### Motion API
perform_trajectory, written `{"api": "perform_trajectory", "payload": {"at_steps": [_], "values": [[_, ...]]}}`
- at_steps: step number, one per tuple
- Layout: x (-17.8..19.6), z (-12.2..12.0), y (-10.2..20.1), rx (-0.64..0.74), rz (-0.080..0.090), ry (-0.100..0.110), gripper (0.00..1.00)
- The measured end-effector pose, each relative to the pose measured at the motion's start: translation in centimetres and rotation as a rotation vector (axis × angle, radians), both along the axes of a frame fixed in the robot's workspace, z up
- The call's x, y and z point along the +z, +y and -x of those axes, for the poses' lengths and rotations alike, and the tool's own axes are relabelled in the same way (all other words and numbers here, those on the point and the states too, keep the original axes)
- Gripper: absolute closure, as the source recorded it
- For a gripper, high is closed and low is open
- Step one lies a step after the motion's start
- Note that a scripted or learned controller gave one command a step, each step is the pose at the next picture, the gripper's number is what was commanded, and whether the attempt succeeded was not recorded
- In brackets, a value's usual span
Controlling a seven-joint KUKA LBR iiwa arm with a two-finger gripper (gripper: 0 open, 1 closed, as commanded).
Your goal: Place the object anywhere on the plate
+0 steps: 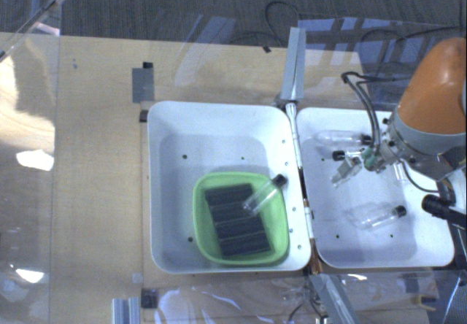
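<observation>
From my remote seat the biggest things were the two white bins; the right bin (430,257) sat under the arm (438,107), the left bin (164,191) well off to the gripper's far side. In that far bin lay the green plate (206,242), and a clear tube (263,195) with a dark cap was already leaning across its rim. The gripper (349,166) hung over the right bin; honestly couldn't tell if it was open or closed. Two more clear tubes sat nearby: one (343,140) just beside it, one (376,215) a bit below. I reckoned they'd be light, stiff, slick plastic that rolls; grab across the middle of the barrel.
</observation>
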State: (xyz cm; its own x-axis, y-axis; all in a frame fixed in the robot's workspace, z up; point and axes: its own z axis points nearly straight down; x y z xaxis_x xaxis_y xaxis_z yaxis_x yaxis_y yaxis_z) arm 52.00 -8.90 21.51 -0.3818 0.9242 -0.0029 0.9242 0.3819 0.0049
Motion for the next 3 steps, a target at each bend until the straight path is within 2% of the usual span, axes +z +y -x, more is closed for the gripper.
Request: {"api": "perform_trajectory", "payload": {"at_steps": [1,2,3], "values": [[-1.2,-0.4,0.8,-0.025,-0.001,-0.001,0.00],[-3.0,-1.6,7.1,0.005,-0.001,0.000,0.00],[-1.4,-3.7,2.8,-0.044,0.000,-0.003,0.00]]}}
